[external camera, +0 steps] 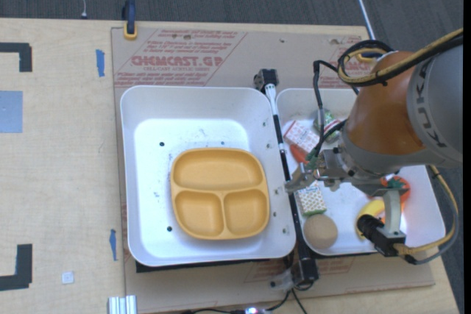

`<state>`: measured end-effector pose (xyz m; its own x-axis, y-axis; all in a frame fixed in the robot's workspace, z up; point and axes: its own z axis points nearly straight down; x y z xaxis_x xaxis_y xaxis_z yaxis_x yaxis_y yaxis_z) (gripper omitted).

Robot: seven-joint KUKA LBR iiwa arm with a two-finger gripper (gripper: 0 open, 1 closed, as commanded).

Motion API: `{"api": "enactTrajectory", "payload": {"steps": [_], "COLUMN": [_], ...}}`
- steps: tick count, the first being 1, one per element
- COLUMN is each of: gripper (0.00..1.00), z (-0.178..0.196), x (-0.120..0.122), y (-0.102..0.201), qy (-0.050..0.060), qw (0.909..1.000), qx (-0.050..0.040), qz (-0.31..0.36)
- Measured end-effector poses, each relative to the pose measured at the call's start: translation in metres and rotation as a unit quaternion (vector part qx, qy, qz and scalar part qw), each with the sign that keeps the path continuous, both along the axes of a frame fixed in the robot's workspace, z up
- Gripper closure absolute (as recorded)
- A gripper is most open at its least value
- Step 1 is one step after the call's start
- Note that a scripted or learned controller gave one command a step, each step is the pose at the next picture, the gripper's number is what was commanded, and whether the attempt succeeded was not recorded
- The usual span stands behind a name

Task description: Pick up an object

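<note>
Overhead, the arm (397, 114) reaches over the right bin (434, 220); claw state unclear.

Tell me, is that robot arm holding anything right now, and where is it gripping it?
That cannot be told: the gripper is low in the right bin among the items, with nothing visibly between its fingers.

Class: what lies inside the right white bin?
In the right bin: a beige ball, a red-and-white packet, a yellow item. The arm covers the rest.

Robotics lab: plywood counter (59, 158) with tape marks, two white bins (140, 180), KUKA arm (412, 114), loose cables, grey carpet.
</note>
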<state>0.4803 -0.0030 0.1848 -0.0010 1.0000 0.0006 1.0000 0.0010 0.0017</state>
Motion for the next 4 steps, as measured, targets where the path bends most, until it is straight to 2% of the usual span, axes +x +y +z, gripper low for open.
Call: {"api": "enactTrajectory", "payload": {"steps": [4], "gripper": [0.0], "z": [0.0], "x": [-0.0001], "y": [0.0], "qy": [0.0], "qw": [1.0], "qx": [0.0], "qz": [0.0]}}
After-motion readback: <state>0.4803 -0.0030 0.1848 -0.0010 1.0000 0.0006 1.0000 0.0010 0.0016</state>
